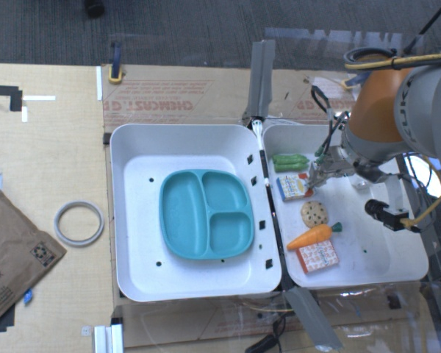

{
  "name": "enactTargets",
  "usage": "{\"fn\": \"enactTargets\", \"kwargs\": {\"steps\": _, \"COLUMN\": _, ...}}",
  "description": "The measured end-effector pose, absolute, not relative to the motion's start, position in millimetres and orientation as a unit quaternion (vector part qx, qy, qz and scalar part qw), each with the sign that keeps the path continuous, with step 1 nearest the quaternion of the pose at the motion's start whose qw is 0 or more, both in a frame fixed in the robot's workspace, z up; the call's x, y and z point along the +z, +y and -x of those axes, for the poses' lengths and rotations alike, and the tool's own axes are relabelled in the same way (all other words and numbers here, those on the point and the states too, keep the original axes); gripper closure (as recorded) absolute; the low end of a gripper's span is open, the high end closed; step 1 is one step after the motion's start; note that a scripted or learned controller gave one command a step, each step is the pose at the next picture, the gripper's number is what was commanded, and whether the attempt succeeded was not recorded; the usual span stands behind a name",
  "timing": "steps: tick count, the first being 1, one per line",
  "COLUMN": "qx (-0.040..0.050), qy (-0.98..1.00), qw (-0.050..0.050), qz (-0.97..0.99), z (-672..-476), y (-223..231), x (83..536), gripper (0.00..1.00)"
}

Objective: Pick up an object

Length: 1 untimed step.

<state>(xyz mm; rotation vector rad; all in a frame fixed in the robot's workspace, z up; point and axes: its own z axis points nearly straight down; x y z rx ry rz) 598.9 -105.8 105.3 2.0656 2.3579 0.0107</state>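
The gripper (314, 176) hangs low in the right bin (397, 267), right next to a small picture card (292, 187). I cannot tell how its fingers stand. Behind the card lies a green toy vegetable (290, 162). In front of the card sit a cookie (314, 213), a toy carrot (311, 235) and a red card (318, 256). The left bin (132, 197) holds a teal divided plate (206, 213). A tape ring (79, 222) lies on the tabletop (37, 160). The red writing on the cardboard (184, 94) is upside down and too hard to read.
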Motion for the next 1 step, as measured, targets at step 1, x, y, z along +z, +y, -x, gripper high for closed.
{"fn": "enactTargets", "kwargs": {"steps": 1, "qx": 0.0033, "qy": 0.752, "qw": 0.003, "qz": -0.659, "z": -598.8, "y": -105.8, "x": 105.3, "gripper": 0.00}}
